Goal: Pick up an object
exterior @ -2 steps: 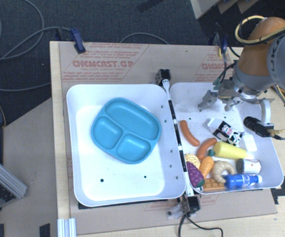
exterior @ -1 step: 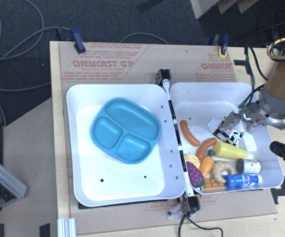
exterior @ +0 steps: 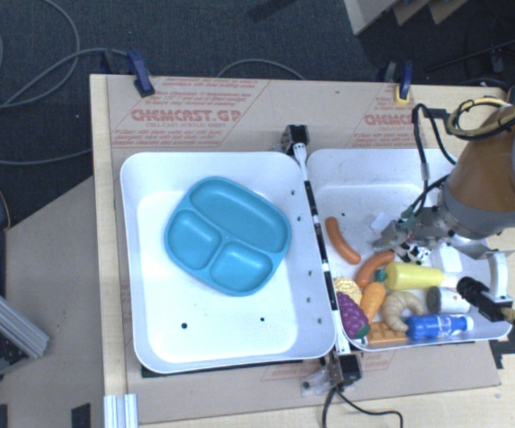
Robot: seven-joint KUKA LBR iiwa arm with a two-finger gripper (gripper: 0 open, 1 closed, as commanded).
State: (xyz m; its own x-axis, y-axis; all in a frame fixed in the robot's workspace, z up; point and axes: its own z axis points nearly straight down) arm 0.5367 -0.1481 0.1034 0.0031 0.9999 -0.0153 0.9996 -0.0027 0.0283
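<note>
Toys crowd the near end of the right bin [exterior: 364, 169], and your gripper [exterior: 406, 242] hangs low over them just above a yellow bottle [exterior: 413, 276] that lies with its long axis across the bin. That bottle sits directly toward you from the gripper, touching an orange carrot [exterior: 373, 298]. Wrist and cables seem to hide the fingers, so you cannot tell their spread.

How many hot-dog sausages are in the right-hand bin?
2. One sausage lies alone near the right bin's left wall; the other sausage lies just below it, at the top of the toy pile. The arm and pile may hide more.
</note>
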